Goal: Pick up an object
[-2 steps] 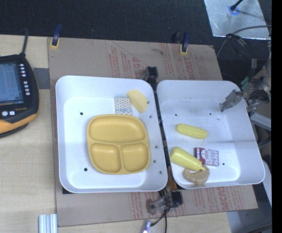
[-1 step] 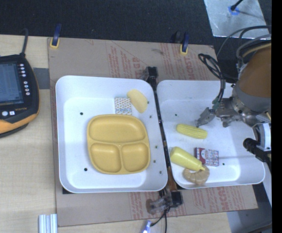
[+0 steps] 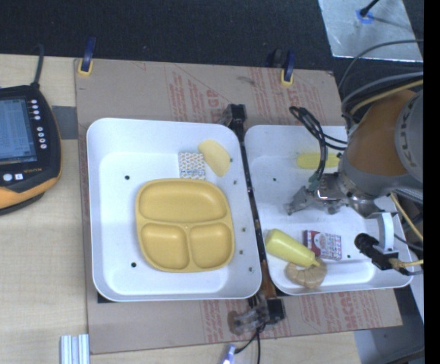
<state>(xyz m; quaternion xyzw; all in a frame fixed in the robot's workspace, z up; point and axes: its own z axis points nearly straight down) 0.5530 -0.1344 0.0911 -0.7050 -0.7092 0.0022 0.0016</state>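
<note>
Gripper point(image 3: 305, 200) low over centre of right bin point(image 3: 269, 146), fingers apart, nothing btwn them. Yellow bottle point(image 3: 289, 248), red-white packet point(image 3: 322, 243) nr bin's front edge.

A yellow cylindrical object point(image 3: 289, 247) lies tilted at the right bin's near left, touching a tan round piece point(image 3: 306, 275) and a red-white packet point(image 3: 323, 244).

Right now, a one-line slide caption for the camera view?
Arm's gripper low in the right bin above a yellow bottle; divided yellow tray in the left bin.
</note>
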